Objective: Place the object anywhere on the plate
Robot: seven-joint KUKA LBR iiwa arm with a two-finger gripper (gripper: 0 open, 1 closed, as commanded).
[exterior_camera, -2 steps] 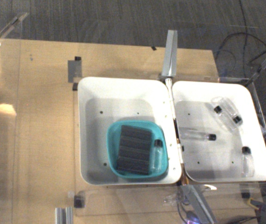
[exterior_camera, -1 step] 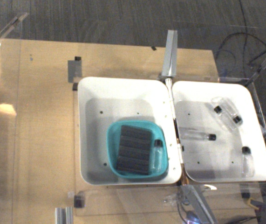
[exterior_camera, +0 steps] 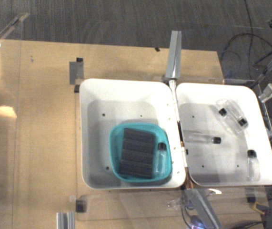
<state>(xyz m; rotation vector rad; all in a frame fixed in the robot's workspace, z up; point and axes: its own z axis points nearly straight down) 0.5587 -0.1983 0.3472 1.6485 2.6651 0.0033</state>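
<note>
Already a clear bottle [exterior_camera: 161, 157] lies on the teal plate [exterior_camera: 118, 136] beside a dark ribbed block [exterior_camera: 137, 152], so placement looks done (left bin [exterior_camera: 94, 109]). Several more bottles [exterior_camera: 232, 114] sit in the right bin [exterior_camera: 262, 178]; claw state: cannot tell.

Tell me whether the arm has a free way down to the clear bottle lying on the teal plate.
Probably yes. The clear bottle lies on the teal plate at its right edge, beside the dark ridged block, with nothing over it. The tight spot between block and plate rim could hinder a grasp.
</note>
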